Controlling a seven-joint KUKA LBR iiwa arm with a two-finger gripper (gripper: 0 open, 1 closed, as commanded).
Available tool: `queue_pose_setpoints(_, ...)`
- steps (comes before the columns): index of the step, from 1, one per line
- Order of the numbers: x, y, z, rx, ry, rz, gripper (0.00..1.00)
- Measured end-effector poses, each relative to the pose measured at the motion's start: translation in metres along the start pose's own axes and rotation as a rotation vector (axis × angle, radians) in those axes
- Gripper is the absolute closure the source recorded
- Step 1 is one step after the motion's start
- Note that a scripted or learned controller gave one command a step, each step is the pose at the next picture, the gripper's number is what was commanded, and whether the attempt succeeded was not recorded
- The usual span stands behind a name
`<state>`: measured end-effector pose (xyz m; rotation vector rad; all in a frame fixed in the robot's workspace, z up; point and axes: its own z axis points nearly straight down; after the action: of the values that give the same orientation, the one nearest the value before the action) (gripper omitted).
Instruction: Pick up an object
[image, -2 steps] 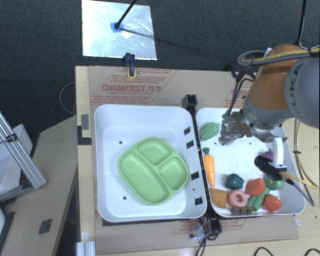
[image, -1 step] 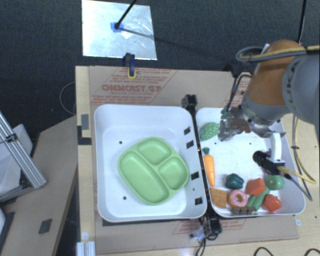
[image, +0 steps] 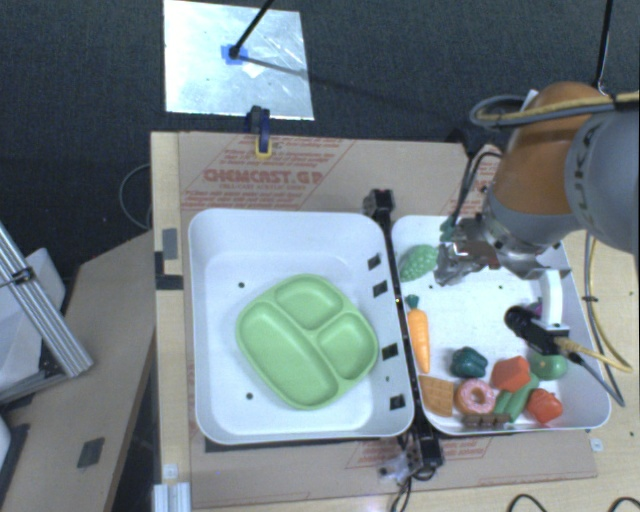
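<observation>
Camera view: looks down at a slant on a brown surface (image: 170, 330) that carries two white bins side by side.
Left bin (image: 215, 300): holds a pale green plate (image: 305, 340) with three compartments, lying flat near the bin's middle.
Clips (image: 380, 290): small and black, spaced along the seam where the two bins meet.
Right bin (image: 470, 310): holds all the toy foods, along its left wall and near edge; its middle is bare.
Lettuce (image: 418, 262): a green leafy piece in the far left corner of the right bin, just left of the gripper; I cannot tell whether they touch.
Carrot (image: 419, 340): orange, lying along the left wall, its green top towards the far end.
Cracker (image: 436, 393): a tan square in the near left corner, just below the carrot.
Dark green piece (image: 468, 360): just right of the carrot.
Donut (image: 475, 397): pink-iced, beside the cracker on its right.
Red pieces (image: 545, 405): clustered with orange and green ones in the near right corner.
Gripper (image: 452, 270): low over the far left part of the right bin, next to the lettuce.
Jaws: too blurred and hidden to tell whether open or closed.
Arm (image: 545, 170): grey with an orange band, reaching in from the right.
</observation>
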<state>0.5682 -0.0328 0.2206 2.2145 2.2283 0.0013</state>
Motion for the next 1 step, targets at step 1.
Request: queue_pose_setpoints(1,-0.0124,-0.0063,0.0016,0.0,-0.001,0.006,1.0)
